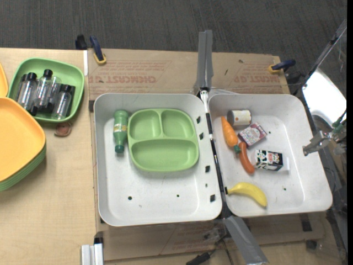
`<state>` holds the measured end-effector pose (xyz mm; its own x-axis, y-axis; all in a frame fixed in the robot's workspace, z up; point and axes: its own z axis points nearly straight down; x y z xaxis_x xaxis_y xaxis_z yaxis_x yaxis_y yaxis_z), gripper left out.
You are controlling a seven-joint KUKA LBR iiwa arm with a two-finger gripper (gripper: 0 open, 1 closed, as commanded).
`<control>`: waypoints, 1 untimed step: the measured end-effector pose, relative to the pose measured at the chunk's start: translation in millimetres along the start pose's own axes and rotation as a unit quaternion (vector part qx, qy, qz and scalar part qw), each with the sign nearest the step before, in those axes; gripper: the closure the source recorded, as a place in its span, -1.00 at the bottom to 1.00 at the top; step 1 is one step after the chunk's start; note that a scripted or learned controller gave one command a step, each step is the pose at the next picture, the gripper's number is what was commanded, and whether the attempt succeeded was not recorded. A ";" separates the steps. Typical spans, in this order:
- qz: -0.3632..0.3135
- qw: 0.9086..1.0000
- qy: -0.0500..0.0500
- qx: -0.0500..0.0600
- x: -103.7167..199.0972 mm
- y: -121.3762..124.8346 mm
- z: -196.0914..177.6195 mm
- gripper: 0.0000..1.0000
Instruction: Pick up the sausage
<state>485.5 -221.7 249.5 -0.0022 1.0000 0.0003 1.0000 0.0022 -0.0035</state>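
Approach step: sausage (246, 158) lies untouched beside the milk carton (269, 160), my tool (315, 146) right of the carton, open-or-closed unclear, needs reaching over it.

A wooden bench (60, 203) carries two shallow white bins set side by side, the left bin (105, 192) touching the right bin (298, 203) along a middle seam, both resting on a sheet of brown cardboard (149, 76). To the left, on the bare wood, sit a small green tray (74, 79) holding dark bottles (44, 93) and a stack of orange plates (19, 142).
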 end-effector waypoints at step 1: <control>-0.001 1.000 0.000 0.000 6.1 -8.2 118.0 -1.00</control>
<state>476.9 -215.7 131.6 -0.0048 1.0000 0.0012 1.0000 0.0048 -0.0030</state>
